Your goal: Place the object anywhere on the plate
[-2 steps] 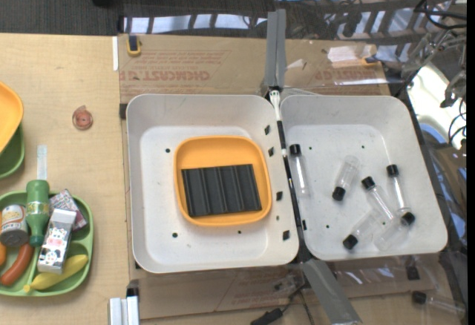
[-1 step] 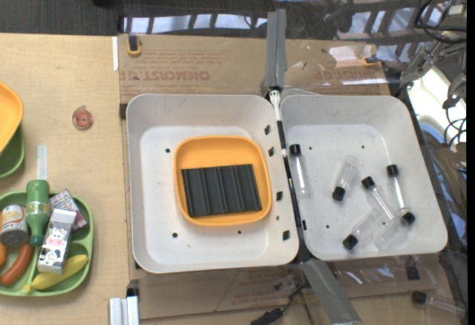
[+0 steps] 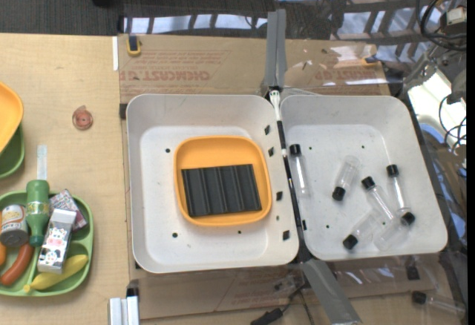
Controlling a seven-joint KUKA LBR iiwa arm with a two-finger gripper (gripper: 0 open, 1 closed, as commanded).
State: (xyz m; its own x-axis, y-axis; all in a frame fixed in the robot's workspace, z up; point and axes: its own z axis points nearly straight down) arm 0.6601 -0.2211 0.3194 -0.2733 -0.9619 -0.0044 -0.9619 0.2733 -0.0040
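The left bin [image 3: 148, 242] holds an orange plate [image 3: 222, 181] with a dark ribbed insert [image 3: 223, 191] lying flat on it; the right bin [image 3: 415, 234] holds what appear to be five clear tubes with black caps [image 3: 371, 197], scattered, well apart from the plate. The claw's state cannot be told.

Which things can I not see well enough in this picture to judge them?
- Clear tubes in the right bin, camera view: transparent bodies fade into the white floor, so their exact count is uncertain.
- Orange plate: a dark ridged insert hides its middle.
- Yellow dish: cut off by the left edge.
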